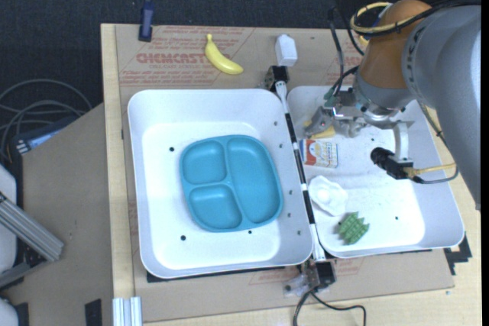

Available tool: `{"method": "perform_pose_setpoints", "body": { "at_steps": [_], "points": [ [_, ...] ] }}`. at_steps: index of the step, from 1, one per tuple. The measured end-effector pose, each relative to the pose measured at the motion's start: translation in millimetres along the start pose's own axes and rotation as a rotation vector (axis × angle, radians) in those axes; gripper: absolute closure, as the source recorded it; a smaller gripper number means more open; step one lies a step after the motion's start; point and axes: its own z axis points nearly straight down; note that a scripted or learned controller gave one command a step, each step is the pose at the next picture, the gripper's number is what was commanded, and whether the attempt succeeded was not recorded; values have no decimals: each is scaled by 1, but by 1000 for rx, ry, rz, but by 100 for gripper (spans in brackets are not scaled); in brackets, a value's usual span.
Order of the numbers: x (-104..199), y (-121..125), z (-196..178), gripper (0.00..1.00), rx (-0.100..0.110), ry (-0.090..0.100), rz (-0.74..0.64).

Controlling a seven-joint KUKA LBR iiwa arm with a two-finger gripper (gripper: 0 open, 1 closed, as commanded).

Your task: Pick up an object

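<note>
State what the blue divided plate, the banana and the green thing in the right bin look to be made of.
Blue divided plate: likely moulded plastic, smooth and semi-matt, uniform colour with soft rounded compartment ridges. Banana: probably a plastic toy, even yellow with a slight sheen, though real fruit cannot be ruled out. Green thing: bumpy, matt texture, maybe rubber or plastic; too small to tell.
</note>
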Motion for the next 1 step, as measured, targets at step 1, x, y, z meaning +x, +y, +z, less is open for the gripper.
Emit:
{"method": "perform_pose_setpoints", "body": {
  "at_steps": [1],
  "points": [
    [-13,28,-1,0,-2,0,-2]
  ]
}}
